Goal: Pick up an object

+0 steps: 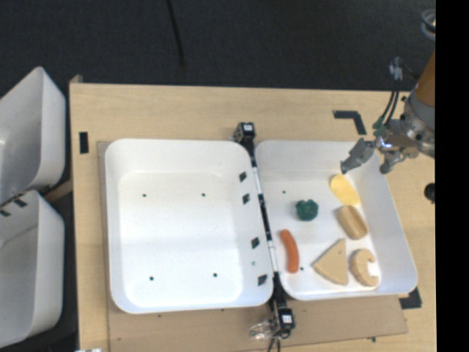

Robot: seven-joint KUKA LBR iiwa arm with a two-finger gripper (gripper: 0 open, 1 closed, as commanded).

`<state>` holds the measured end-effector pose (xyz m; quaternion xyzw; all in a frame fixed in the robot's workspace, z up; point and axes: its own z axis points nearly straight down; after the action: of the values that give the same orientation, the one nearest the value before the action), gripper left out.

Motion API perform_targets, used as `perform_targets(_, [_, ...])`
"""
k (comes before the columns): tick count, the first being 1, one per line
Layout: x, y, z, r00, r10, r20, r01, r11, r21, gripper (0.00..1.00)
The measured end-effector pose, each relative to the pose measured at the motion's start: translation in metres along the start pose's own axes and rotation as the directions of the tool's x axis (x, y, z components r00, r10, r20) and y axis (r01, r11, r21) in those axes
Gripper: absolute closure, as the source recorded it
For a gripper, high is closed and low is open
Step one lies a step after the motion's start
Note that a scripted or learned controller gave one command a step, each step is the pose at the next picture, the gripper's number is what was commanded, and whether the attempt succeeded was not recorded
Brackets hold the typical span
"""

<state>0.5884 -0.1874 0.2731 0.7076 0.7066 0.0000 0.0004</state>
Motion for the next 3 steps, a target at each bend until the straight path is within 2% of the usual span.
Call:
perform_targets(1, [0.013,-0.042,0.155,1.000,-0.001,-0.005,0.001,1.000,0.014,0.00])
perform_targets(2, [-0.030,-0.012,0.173,1.000,-0.005,-0.013,0.005,1.000,0.002,0.00])
perform_targets(3, [0.037,-0.027,0.173,1.000,-0.008,-0.003,0.008,1.000,0.002,0.00])
